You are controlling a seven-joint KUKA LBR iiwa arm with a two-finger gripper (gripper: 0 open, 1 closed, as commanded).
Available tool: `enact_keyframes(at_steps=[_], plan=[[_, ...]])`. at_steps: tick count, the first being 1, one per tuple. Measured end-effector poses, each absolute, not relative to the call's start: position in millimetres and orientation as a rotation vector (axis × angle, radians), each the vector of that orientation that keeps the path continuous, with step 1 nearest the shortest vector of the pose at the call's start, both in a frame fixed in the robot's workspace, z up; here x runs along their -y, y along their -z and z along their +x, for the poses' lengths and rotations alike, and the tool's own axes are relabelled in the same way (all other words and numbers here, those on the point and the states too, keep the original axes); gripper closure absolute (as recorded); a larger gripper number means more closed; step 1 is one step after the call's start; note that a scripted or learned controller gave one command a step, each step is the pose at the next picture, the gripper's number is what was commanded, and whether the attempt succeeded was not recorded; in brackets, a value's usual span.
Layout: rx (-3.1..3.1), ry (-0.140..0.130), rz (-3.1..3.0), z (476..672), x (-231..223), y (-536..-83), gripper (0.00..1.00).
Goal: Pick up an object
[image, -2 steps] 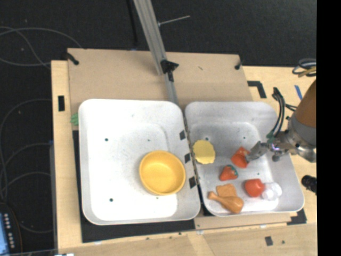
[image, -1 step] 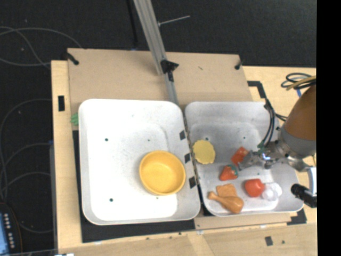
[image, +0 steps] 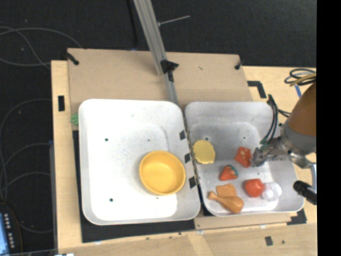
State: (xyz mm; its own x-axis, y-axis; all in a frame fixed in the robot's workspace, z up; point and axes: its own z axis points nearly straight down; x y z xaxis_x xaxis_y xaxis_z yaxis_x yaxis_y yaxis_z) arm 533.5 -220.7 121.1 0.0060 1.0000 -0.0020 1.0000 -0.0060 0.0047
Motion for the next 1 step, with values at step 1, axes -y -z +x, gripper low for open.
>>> enact_keyframes(at_steps=[1], plan=[[-2.221, -0.007, 2.212, 534.4, 212.6, -179.9, 1.0]])
